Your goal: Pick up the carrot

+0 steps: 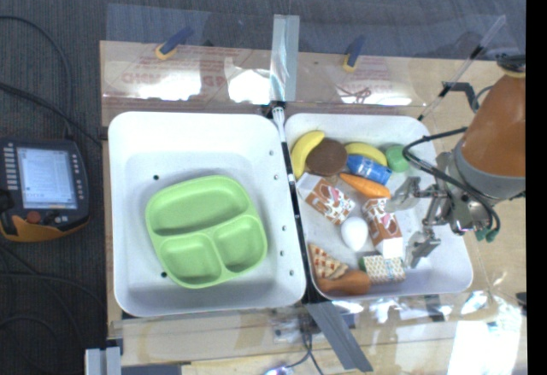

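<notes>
The carrot [365, 185] is an orange tapered piece lying on its side in the upper middle of the right bin [453, 275], just below a blue can [369, 168]. My gripper [414, 219] hangs over the right side of that bin, to the right of the carrot and slightly lower. It is open, with its two fingers spread apart and only white bin floor showing between them. One fingertip [407, 192] is close to the carrot's thin end but not touching it. The grey arm with its orange band [504, 130] comes in from the right.
The right bin is crowded: a banana [305, 151], a brown round piece [326, 158], a green item [396, 158], a white egg [354, 234], a pizza slice [323, 262], a sausage [346, 283] and snack packets [332, 201]. The left bin [128, 143] holds a green divided plate [205, 230].
</notes>
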Controlling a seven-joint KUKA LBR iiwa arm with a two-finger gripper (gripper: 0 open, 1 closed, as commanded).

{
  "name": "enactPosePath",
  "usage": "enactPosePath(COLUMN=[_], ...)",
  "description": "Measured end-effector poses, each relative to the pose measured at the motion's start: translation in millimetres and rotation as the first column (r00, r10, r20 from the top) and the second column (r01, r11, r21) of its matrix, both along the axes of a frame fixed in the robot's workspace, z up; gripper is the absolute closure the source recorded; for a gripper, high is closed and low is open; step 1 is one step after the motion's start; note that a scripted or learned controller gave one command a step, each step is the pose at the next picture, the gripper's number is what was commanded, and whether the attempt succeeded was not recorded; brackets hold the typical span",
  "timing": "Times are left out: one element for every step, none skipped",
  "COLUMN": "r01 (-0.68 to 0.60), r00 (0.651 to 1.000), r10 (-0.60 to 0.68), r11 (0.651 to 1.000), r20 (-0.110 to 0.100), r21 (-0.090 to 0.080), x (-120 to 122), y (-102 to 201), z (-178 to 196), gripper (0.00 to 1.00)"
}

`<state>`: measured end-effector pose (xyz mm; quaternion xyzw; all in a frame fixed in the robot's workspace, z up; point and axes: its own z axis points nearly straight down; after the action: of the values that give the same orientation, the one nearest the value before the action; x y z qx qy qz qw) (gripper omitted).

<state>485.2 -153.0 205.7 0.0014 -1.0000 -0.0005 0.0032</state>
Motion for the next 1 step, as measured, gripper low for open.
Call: enactPosePath(r01=[-0.063], r00=[0.998], r10=[0.063], r11=[0.998], r20=[-0.003], r21=[0.002], x=[60.4], y=[24.1], z=[-52.7], gripper=[0.0])
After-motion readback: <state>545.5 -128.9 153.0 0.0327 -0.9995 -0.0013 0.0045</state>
